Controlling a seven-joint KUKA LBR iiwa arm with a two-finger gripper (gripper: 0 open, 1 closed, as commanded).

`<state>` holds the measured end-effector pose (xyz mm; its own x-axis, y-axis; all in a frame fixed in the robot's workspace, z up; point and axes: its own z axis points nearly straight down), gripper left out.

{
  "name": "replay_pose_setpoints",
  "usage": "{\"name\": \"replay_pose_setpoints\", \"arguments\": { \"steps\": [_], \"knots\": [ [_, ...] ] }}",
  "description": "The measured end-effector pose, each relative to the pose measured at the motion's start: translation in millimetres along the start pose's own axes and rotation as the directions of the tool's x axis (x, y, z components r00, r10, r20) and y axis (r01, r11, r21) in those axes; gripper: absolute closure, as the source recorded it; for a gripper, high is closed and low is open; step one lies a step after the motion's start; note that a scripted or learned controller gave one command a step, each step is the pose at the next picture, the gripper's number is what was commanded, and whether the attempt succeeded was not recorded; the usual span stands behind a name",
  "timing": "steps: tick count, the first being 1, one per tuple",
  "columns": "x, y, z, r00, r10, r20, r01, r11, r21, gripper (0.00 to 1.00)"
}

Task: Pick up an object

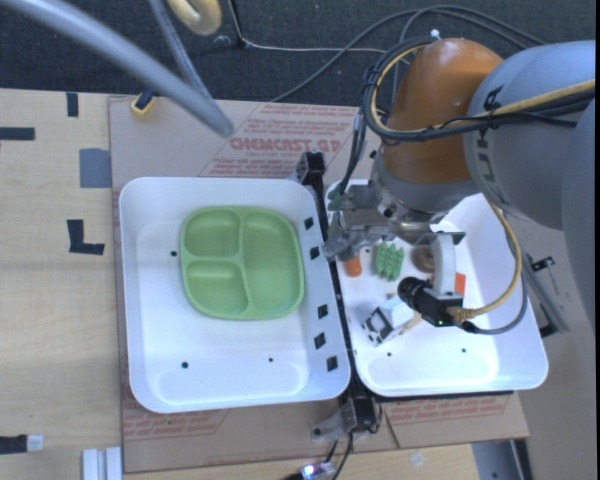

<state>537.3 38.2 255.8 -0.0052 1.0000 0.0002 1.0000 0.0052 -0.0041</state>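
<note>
Currently the hand [365, 236] hangs low over the right bin [500, 368], near a small green object [388, 260] lying there; finger state cannot be determined. A green divided plate [242, 263] occupies the left bin [150, 368].

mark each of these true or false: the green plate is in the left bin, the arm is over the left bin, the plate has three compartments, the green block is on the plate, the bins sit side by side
1. The green plate lies in the left bin. True.
2. The arm is over the left bin. False: it hangs over the right bin, reaching in from the right.
3. The plate has three compartments. True.
4. The small green block is on the plate. False: it lies in the right bin, beside a small orange piece.
5. The two white bins sit side by side. True.
</note>
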Motion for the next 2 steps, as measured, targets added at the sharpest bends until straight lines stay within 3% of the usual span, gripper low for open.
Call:
{"name": "replay_pose_setpoints", "arguments": {
  "steps": [1, 2],
  "knots": [
    [51.1, 0.4, 21.0, 1.0, 0.0, 0.001, 0.0, 1.0, 0.001, 1.0],
    [48.9, 0.6, 19.9, 1.0, 0.003, 0.001, -0.003, 1.0, -0.001, 0.0]
  ]
}}
